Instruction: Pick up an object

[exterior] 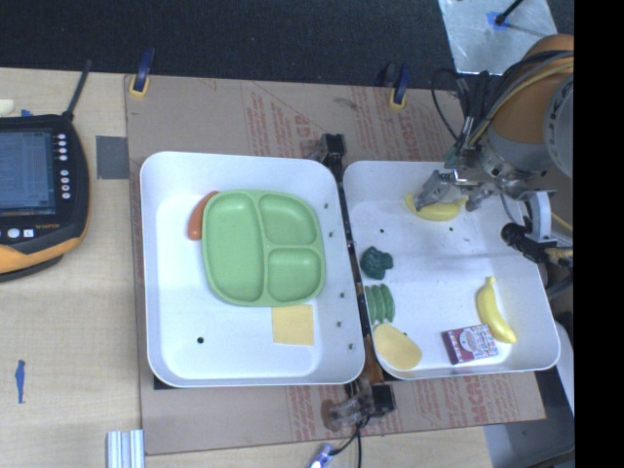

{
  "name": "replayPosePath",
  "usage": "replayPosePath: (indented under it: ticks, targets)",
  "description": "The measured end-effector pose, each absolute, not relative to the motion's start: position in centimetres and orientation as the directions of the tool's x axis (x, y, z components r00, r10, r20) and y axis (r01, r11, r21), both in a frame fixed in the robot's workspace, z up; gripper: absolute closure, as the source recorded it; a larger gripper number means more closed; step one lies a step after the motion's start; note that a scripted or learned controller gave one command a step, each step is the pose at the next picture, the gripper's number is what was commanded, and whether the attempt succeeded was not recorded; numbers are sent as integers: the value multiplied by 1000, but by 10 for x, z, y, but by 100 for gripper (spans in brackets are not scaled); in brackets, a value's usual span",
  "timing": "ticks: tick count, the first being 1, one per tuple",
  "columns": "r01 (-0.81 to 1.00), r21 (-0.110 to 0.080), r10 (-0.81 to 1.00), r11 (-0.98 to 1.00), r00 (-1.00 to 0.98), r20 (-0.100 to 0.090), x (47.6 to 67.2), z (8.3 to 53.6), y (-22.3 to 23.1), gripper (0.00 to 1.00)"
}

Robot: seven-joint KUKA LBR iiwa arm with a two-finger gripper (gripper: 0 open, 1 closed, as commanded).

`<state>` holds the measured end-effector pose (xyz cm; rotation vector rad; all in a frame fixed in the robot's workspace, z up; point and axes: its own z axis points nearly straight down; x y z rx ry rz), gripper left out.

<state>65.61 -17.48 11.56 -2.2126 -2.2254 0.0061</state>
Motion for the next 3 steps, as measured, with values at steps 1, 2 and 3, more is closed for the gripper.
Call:
replayPosePath:
  ticks: [1, 2, 3]
  targets:
    - [1000, -6, 1000, 7, -7, -1, 656, 92, -156, 0]
    - [1000, -1, 1000, 2, -2, -1, 657, 128, -187, 0]
    - [1000, -7, 1000, 6, -6, 0, 656, 91, -165, 0]
